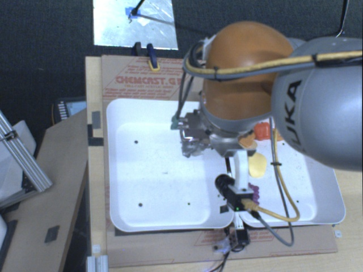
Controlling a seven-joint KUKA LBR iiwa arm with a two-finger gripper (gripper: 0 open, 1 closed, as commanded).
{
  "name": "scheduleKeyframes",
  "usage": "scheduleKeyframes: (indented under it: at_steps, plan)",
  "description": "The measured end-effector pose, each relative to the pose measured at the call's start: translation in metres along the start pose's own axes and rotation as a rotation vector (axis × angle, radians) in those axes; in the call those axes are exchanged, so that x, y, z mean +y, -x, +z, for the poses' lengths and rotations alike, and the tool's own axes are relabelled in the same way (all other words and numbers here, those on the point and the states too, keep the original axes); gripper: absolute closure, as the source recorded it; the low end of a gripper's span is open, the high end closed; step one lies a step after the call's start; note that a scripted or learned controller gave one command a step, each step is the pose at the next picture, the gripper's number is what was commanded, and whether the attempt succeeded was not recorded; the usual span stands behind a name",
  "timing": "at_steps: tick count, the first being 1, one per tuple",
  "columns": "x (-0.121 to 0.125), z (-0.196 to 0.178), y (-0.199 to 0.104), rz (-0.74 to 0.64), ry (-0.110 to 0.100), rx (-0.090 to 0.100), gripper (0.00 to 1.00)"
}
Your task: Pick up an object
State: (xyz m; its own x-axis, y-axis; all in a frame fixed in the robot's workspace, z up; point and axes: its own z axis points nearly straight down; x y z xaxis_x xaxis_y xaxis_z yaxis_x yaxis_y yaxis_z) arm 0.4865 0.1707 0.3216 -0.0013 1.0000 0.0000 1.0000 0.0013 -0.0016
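My gripper (190, 146) hangs low over the dividing wall between the two bins, at the right edge of the left bin (148, 174). The orange wrist band and grey arm cover much of the right bin (317, 197). A red-orange object (262, 131), a small orange piece (247, 141), a yellow object (257, 165) and a purple object (256, 193) lie in the right bin, just right of the gripper. I see nothing held at the gripper.
The left bin shows bare white floor with a few dark dots. Brown cardboard (142, 79) lies under the bins, with a yellow-and-blue clamp (152, 57) at the back. An aluminium frame (22, 157) stands at the far left.
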Motion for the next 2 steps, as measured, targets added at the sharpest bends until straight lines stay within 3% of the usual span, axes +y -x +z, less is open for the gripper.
scheduleKeyframes:
  at_steps: [1,2]
  plan:
    - [0.051,-0.063,-0.058,-0.006,0.012,0.005,1.0]
    - [0.063,-0.167,-0.064,-0.004,0.015,0.006,1.0]
